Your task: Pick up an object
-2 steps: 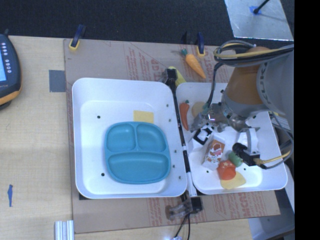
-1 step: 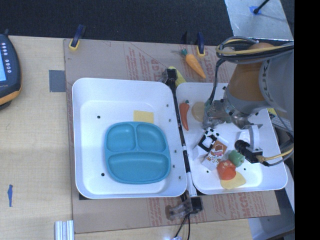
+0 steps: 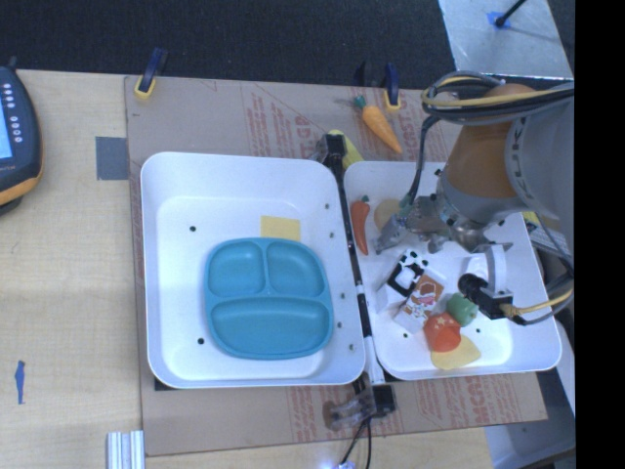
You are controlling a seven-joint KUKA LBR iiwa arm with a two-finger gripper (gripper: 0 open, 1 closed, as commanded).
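the arm (image 3: 508,159) reaches in from the right and hangs low over the right bin (image 3: 527,355), its orange band and grey body covering much of that bin's upper half. the end effector (image 3: 415,225) sits at the lower left of the wrist, down among the items near the bin's upper left; whether it is open or closed cannot be told from this angle, and nothing can be seen gripped in it. the things to pick lie in the right bin: a slim red-orange carrot-like piece (image 3: 360,225) lies along the left wall, a pale round item (image 3: 388,209) is just beside it and partly under the arm, a small black-and-white object (image 3: 405,274) lies near the middle, with a brown and white packet (image 3: 422,295) touching it below. toward the front sit a green item (image 3: 461,309), a red tomato-like ball (image 3: 441,333) and a yellow piece (image 3: 457,357), close together. the left bin (image 3: 156,262) holds a blue divided plate (image 3: 269,298) and a yellow square (image 3: 280,228) just behind it. outside the bins, an orange toy carrot (image 3: 379,127) lies on the cardboard-covered surface (image 3: 78,291) behind the right bin, and a handheld controller (image 3: 15,135) rests at the far left edge.
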